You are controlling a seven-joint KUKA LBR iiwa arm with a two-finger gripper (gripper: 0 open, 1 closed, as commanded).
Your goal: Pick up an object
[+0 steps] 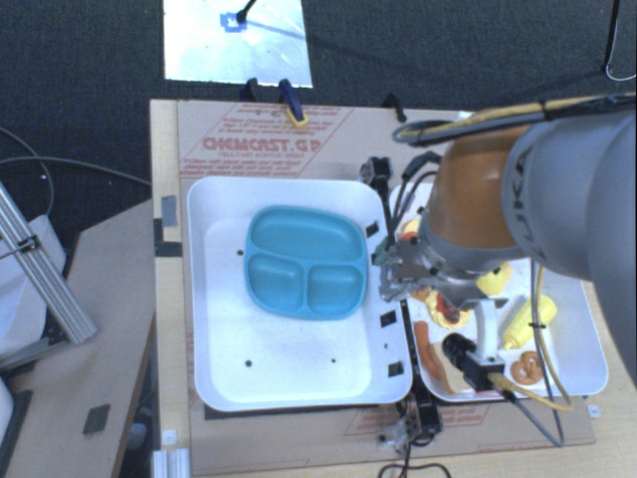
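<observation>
The grey arm with its orange band reaches over the right bin [593, 366]. Its gripper [434, 297] points down at the bin's left part, over a small red and orange toy [445, 313]. A brown sausage-shaped toy [425, 351] lies near the bin's left wall. A pretzel-shaped toy [526, 368] rests toward the front, with a yellow toy [522, 324] just behind it. Another yellow piece [494, 282] peeks out from under the wrist. The arm hides much of this bin.
The left bin [219, 366] bears a blue divided plate [304, 263] in its rear half. A dividing wall [398, 327] with black clips runs between the bins. Cables hang off the arm at the right bin's front edge.
</observation>
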